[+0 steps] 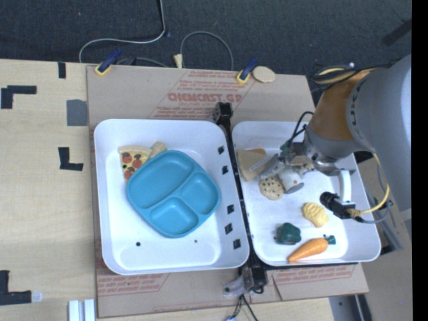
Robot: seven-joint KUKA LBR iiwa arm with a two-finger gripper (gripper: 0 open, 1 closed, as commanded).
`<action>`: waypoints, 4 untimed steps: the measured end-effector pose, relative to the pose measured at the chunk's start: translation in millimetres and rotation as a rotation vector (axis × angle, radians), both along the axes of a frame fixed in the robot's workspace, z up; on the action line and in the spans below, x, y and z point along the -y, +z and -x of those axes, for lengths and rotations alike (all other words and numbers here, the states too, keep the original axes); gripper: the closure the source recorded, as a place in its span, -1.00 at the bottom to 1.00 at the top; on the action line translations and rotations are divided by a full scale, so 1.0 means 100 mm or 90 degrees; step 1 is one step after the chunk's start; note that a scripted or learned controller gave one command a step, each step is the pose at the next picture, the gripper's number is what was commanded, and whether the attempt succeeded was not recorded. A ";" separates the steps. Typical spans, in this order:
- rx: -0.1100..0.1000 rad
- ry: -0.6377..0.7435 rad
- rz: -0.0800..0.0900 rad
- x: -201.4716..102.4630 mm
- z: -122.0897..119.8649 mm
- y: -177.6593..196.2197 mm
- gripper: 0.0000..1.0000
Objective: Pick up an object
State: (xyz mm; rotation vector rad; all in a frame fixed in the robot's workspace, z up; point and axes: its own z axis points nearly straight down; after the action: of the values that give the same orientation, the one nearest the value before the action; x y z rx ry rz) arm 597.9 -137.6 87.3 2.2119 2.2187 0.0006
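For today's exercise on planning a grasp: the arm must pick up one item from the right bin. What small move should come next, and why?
Probably a short descent onto the cookie. The hand sits low in the right bin, just above the cookie and beside the cheese wedge, nearer than the carrot, green pepper or corn. No item is seen held.

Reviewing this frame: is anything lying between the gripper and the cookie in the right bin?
Nothing visible does. The gripper hangs just above the cookie. The tan wedge lies to the side, and the corn, green piece and carrot lie nearer the camera.
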 end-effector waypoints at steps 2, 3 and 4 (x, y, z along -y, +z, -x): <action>-0.001 0.000 -0.001 -0.33 -0.64 0.09 1.00; -0.002 0.000 -0.001 -0.33 -0.64 0.08 -1.00; 0.000 -0.002 -0.002 -0.25 -0.26 0.00 -1.00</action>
State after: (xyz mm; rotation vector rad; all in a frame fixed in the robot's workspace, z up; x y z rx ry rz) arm 623.6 -112.6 86.8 2.2162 2.2175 0.0050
